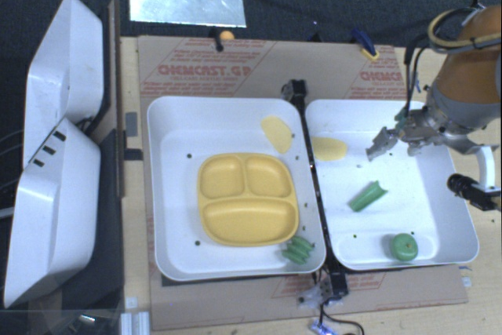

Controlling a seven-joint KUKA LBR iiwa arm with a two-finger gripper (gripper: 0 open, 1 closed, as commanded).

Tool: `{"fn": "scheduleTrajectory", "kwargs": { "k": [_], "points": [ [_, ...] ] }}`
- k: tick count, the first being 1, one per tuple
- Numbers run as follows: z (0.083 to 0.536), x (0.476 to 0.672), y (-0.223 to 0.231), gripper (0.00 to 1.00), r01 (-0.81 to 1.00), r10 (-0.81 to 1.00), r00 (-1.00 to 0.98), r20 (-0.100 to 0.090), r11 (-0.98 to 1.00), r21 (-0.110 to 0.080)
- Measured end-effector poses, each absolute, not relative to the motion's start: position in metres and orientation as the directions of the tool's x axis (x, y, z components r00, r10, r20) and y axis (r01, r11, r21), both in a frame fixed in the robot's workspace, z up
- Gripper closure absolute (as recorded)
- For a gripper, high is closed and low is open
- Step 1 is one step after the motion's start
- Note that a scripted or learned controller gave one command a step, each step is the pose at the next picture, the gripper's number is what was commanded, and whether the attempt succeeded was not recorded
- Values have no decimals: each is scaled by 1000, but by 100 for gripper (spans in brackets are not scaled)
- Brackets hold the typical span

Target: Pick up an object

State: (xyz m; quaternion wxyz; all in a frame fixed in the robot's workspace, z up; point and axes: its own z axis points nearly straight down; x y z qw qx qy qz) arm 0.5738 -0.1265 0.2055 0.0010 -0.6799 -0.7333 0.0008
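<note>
In the right bin (pixel 451 204), the green cylinder (pixel 366 196) lies loose below the hand (pixel 382 143) — fingers spread, holding nothing. It looks light, stiff plastic — grip across its middle.

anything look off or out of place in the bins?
Mostly tidy. One oddity: the pale yellow piece in the left bin leans up against the wall by the divider instead of lying flat. Nothing looks spilled or broken.

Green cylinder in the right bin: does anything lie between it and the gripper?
Nothing visible does. The gripper hangs above bare white floor of the right bin, up-right of the green cylinder; the pale yellow piece lies off left.
</note>
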Motion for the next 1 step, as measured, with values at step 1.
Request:
{"fn": "scheduleTrajectory", "kwargs": {
  "k": [1],
  "points": [
    [219,574,-127,100,997,997,-75,-1,75,2]
  ]
}}
